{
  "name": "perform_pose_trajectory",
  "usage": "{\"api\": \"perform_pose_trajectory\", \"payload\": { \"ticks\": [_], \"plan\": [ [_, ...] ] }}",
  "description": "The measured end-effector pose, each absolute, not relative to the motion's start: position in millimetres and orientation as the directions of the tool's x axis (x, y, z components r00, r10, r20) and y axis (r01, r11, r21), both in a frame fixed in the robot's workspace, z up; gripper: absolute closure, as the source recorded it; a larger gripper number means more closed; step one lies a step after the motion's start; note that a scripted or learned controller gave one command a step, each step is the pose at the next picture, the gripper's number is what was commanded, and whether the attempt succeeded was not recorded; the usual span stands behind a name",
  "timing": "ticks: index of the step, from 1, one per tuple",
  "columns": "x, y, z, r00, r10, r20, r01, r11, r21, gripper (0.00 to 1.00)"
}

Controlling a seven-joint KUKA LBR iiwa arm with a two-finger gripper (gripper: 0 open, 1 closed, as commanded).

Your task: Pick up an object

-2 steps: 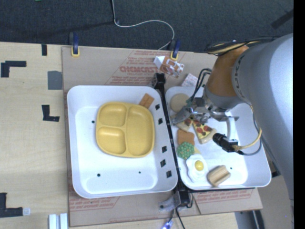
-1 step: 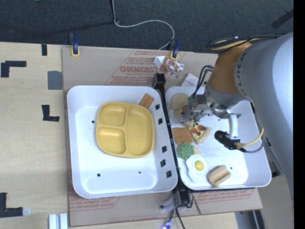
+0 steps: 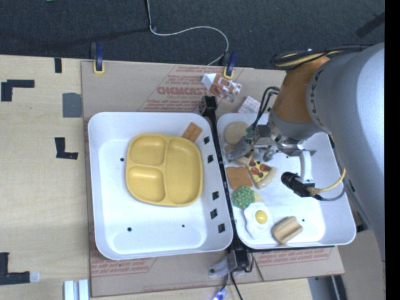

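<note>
We judge the pick not yet done: our two-finger gripper (image 3: 249,150) hovers low over the triangular toy pizza slice (image 3: 261,172) in the right white bin (image 3: 334,220), jaw state unclear, nothing visibly held.

1. The cardboard sheet (image 3: 164,91) under the bins carries red printing behind the left bin; the letters are too blurred to read.
2. More red print runs along the same sheet's front edge, also unreadable.
3. No other text, number or sign can be made out.
</note>
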State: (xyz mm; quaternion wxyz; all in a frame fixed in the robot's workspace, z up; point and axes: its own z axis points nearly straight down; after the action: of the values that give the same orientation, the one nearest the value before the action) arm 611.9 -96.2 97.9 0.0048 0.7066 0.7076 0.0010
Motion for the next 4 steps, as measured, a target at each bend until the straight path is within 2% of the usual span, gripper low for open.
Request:
{"api": "perform_pose_trajectory", "payload": {
  "ticks": [1,2,3,4],
  "plan": [
    [667.5,-95.8,84.0,-0.004,1.000,-0.005,1.000,0.004,-0.011,0.00],
    [614.7,-112.3,84.6,0.002,1.000,-0.001,1.000,-0.002,-0.004,0.00],
    [669.7,-101.5,84.4,-0.004,1.000,-0.001,1.000,0.004,0.000,0.00],
    [667.3,-101.9,93.9,-0.003,1.000,-0.001,1.000,0.003,-0.006,1.00]
  ]
}}
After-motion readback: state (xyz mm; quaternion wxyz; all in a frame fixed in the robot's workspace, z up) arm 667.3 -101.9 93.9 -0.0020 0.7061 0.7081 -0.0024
